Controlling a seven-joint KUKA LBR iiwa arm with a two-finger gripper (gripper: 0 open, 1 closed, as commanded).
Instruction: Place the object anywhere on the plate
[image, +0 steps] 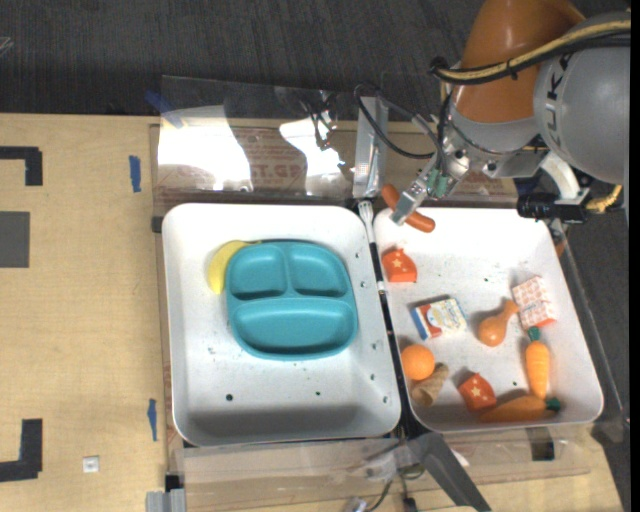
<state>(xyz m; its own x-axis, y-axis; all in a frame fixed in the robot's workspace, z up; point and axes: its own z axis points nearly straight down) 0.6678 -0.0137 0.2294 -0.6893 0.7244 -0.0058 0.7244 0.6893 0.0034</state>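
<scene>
We see our gripper (412, 208) hanging below and left of the orange-banded wrist (500, 75), arm slanting down.

Single fixed overhead view, looking down at a slant on the tabletop (70, 300).
The camera sits above and takes in both white bins whole: the left bin (190, 380), holding a teal plate (290, 300), lies near frame centre, and the right bin (480, 250) lies toward the right. The far rims run nearer the top of the frame, the near rims along the bottom. The arm (520, 70) enters at upper right, close to the lens and cropped by the frame.
</scene>
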